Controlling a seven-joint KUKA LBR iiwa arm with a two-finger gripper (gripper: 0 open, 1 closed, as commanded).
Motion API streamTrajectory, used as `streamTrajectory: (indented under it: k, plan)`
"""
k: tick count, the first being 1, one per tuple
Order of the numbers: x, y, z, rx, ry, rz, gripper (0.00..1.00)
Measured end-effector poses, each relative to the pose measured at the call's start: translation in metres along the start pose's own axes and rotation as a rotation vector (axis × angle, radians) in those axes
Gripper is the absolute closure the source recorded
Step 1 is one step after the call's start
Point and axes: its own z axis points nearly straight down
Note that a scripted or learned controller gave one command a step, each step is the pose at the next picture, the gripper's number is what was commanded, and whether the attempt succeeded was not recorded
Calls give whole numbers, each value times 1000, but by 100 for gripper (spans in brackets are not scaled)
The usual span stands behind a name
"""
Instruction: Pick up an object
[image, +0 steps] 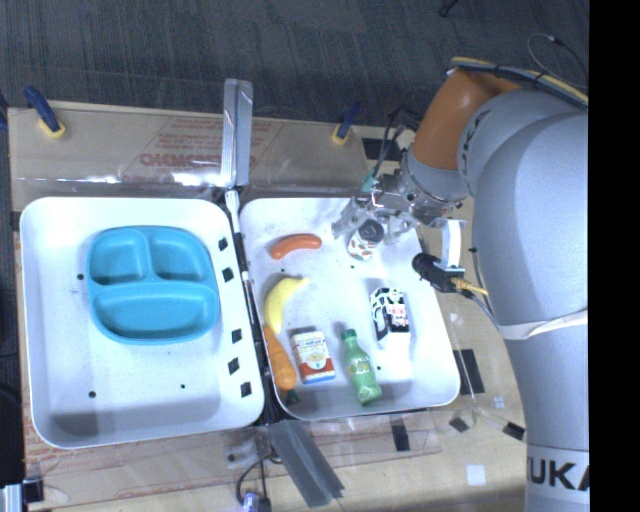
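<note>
My gripper (366, 232) hangs over the back of the right bin (430, 385), near its far right corner. Just left of it lies a red sausage (294, 244). A yellow banana (280, 301) lies by the bin's left wall, with an orange carrot (279, 362) below it. A small carton (313, 356) and a green bottle (360, 368) lie near the front wall. A black-and-white cow-patterned carton (391, 315) lies toward the right. I see nothing between the gripper's fingers from this angle.
The left bin (60, 400) holds a blue sectioned plate (153, 281). A metal divider post (237, 130) stands between the bins at the back. The arm's big grey body (530, 230) overhangs the bench on the right.
</note>
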Motion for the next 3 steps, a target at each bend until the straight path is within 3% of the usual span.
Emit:
streamTrajectory:
  k: [1, 2, 3]
  plan:
    - [-9, 1, 55, 3, 0, 7, 0]
    - [-7, 1, 46, 7, 1, -1, 100]
    - [21, -7, 55, 2, 0, 70, 100]
